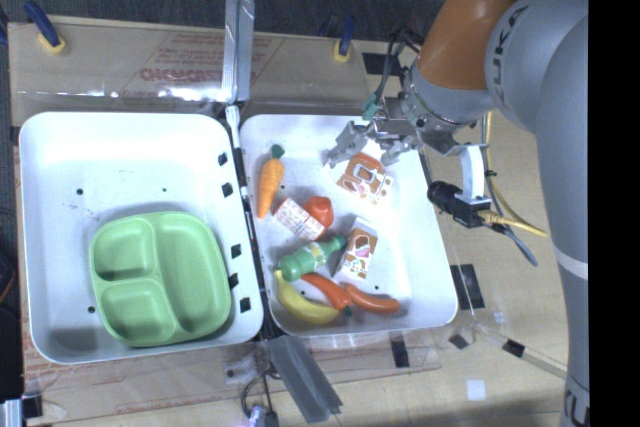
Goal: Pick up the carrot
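You'll find the carrot (270, 181) in the right bin (425, 245), near its left wall, long axis almost upright in view: green top up, tip down. The gripper (368, 142) hovers well right of it, jaws spread wide, holding nothing.

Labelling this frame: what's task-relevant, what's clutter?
Job:
orange toy carrot with green top, right white bin, gripper.

Clutter:
green divided plastic tray, yellow banana, two small printed cartons, red tomato.
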{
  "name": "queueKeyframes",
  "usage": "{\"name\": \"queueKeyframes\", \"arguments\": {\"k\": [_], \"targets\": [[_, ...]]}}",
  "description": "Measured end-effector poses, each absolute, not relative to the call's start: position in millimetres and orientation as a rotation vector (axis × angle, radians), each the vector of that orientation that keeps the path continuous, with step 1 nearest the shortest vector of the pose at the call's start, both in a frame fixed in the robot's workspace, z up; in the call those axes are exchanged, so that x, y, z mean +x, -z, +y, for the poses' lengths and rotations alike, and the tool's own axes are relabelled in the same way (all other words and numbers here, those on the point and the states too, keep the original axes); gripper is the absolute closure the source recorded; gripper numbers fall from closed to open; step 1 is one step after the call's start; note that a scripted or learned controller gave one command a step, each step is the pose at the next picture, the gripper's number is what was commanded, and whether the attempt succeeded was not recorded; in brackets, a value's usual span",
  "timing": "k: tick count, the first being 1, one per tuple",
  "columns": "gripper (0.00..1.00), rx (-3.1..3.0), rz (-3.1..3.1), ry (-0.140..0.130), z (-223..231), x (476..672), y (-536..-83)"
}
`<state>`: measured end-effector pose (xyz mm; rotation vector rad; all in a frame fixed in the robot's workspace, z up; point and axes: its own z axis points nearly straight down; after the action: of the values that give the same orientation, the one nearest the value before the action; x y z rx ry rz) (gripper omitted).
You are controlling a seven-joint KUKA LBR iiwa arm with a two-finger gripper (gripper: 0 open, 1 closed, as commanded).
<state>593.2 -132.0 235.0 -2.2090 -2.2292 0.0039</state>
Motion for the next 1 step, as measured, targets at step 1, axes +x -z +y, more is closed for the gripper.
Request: {"name": "queueKeyframes", "arguments": {"k": [1], "targets": [[0.00, -2.079, -2.373, 0.013, -107.4, 657.3, -110.0]]}}
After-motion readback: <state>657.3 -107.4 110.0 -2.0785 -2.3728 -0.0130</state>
